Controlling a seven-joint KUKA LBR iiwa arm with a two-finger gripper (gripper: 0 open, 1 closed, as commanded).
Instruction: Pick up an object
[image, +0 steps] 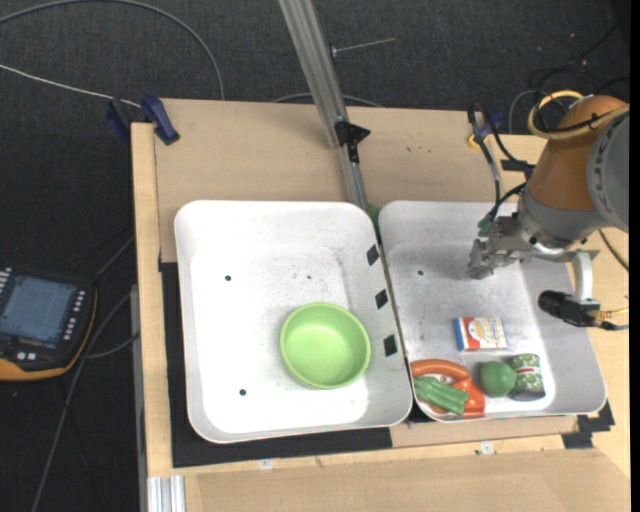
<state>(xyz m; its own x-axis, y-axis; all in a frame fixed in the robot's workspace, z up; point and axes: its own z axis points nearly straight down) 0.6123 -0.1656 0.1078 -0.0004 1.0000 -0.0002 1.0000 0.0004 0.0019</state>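
My gripper (484, 262) hangs over the upper middle of the right bin (440, 240), its fingers pointing down toward the bin floor with nothing seen between them. Below it in the same bin lie a small white and blue box (480, 332), a green ball (495, 377), a green patterned can (528, 377) and an orange and green toy (443, 387) at the front rim. A green bowl (324, 345) sits in the left bin (230, 300), toward its front right.
A slanted metal pole (325, 90) crosses the bench top above the bins. Cables and an orange arm segment (570, 150) stand at the right. A handheld pendant (40, 315) lies off the bench at the far left.
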